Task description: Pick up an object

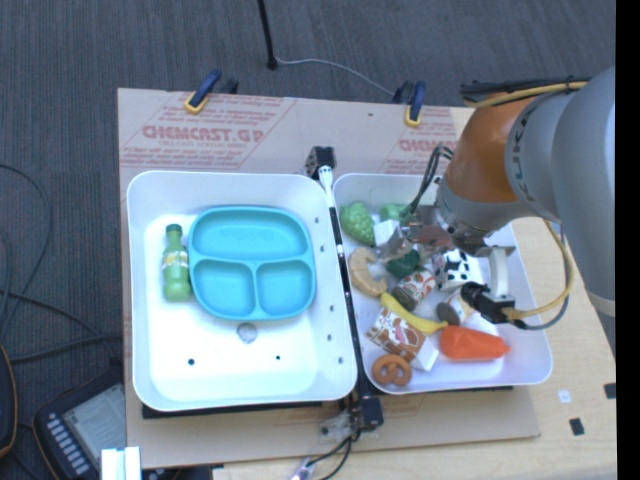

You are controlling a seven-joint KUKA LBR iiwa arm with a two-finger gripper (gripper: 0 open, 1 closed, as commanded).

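Note:
My gripper [412,246] reaches down into the right bin [530,368], low over a heap of toy food. Right under it lies a dark green piece [405,264], with a black-and-white spotted toy [458,266] just to its right. Around them are a green leafy piece [357,220], a tan round piece [364,272], a yellow banana [412,317], a brown patterned box [397,335], a pretzel [391,371] and an orange carrot [472,344]. The arm's wrist hides part of the heap.
The left bin [160,368] holds a blue divided plate [251,263], a green bottle [177,263] standing beside it on the left, and a small grey bit [246,333]. Two clamps [203,90] [414,104] hold the cardboard base at the back.

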